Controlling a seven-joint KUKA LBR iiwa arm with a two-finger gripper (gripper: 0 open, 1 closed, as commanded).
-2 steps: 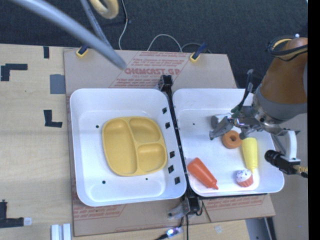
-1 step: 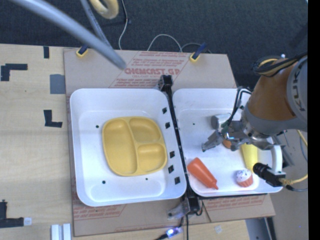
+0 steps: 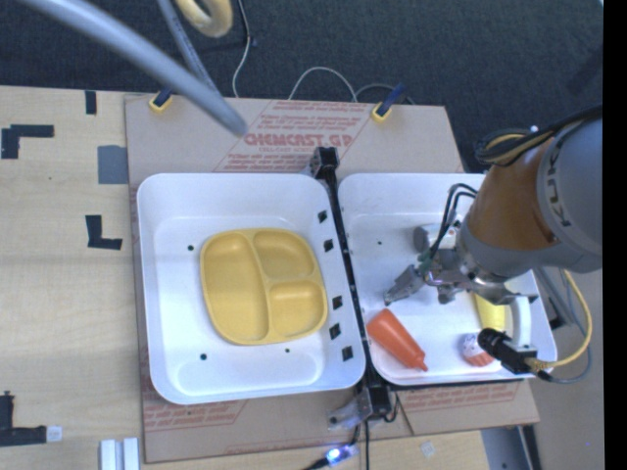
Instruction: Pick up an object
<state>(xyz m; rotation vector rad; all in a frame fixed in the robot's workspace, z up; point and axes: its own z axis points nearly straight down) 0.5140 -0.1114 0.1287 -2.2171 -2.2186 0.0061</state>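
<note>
One orange carrot (image 3: 397, 339) just below jaws (image 3: 409, 280)

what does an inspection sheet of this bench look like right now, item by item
surface: two shallow white bins side by side, left bin and right bin, on a cardboard sheet over a wooden bench.
job's things: orange carrot-shaped toy at the right bin's front left; yellow object and a small red and white item beside the arm, partly hidden.
clutter: yellow divided plate in the left bin.
grippers: gripper low over the right bin's middle, nothing seen between its fingers.
cables: thin white wire looping behind the cardboard; yellow cable by the arm.
surroundings: dark carpet behind; grey pole crossing top left.
</note>
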